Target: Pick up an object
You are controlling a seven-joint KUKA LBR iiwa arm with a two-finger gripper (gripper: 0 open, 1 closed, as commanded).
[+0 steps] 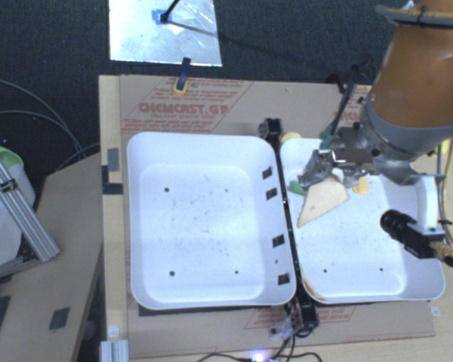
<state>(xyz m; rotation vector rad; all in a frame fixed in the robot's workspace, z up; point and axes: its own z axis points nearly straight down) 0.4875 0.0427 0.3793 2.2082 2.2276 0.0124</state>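
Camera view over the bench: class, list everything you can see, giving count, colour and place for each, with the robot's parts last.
bins: two, white, side by side on the cardboard
wedge: one, cream, in the right-hand bin
scrap: one, yellow, right-hand bin, beside the wedge
lump: one, pale yellow, at the right-hand bin's far rim
cardboard: one, brown with red print, under the bins
metal sheet: one, silver, beyond the bench
clip: one, blue and yellow, at the cardboard's far edge
arm: one, grey and orange, from the right
gripper: one, grey, at the wedge's top

— Where was the camera?
— Fixed above the counter point(302, 100), looking down at a slant.
— How near?
— Far enough back to frame the left bin point(204, 225) and the right bin point(362, 259) whole, with the arm point(426, 59) at the right edge.
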